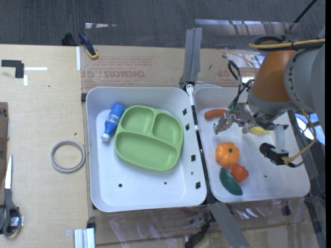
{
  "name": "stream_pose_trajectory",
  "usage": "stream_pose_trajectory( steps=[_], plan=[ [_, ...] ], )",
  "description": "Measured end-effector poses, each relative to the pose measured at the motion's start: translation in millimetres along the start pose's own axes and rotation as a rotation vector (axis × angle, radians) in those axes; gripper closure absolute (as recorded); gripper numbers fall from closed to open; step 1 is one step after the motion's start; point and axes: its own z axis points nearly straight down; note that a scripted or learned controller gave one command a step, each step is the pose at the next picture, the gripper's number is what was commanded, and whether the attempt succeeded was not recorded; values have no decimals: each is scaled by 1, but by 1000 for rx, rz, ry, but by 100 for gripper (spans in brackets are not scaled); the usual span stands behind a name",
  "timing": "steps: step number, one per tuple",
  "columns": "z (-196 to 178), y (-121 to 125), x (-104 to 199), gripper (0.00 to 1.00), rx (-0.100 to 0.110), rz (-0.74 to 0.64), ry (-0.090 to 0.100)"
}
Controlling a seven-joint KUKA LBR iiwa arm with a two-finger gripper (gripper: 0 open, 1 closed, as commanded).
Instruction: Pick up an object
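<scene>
One pumpkin (227,153), one green divided plate (149,137), one blue bottle (112,120).

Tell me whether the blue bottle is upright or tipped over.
Tipped over: the blue bottle lies on its side in the left bin, beside the green plate.

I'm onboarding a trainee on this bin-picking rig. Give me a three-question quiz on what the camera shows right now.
1. True or false: the green divided plate lies in the left bin.
2. Which thing lies beside the plate? A) blue bottle B) scissors C) tape ring
3. Over which bin does the gripper hang?

Key: 1 true. 2 A. 3 The right bin, near the pumpkin.
</scene>
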Motion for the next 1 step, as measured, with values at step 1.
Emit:
stream_pose_trajectory(
  steps=[1],
  plan=[
    [15, -88, 5, 0, 0, 2, 1]
  ],
)
